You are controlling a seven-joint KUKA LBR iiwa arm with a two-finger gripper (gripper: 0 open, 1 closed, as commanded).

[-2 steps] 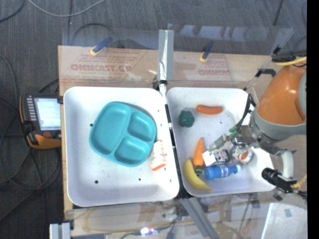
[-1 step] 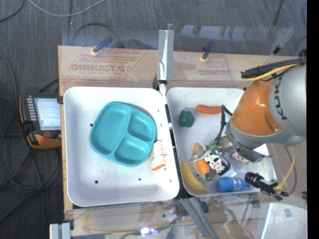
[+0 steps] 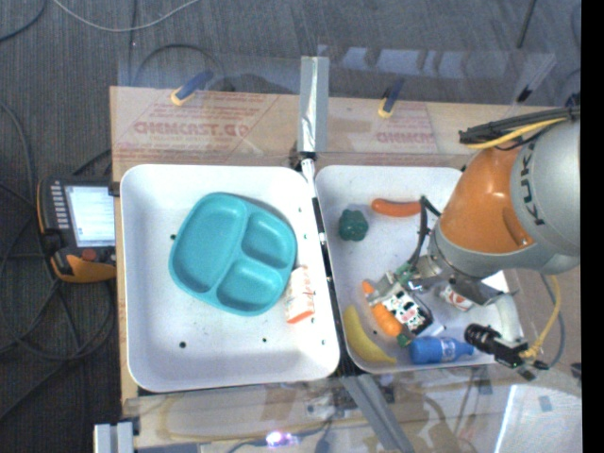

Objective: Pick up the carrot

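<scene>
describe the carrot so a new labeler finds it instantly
Look in the right bin, near its front edge, under the gripper. The carrot is the short orange stub between the yellow banana and the blue bottle. The longer orange sausage lies at the back.

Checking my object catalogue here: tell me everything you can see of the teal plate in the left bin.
The teal plate looks like smooth moulded plastic with rounded corners. Raised ridges split it into three compartments, one large and two smaller. It lies flat, right side up, on the floor of the left bin, turned at a slant to the bin's walls. A small orange-and-white carton lies against its lower right edge; whether they actually touch cannot be told.
</scene>
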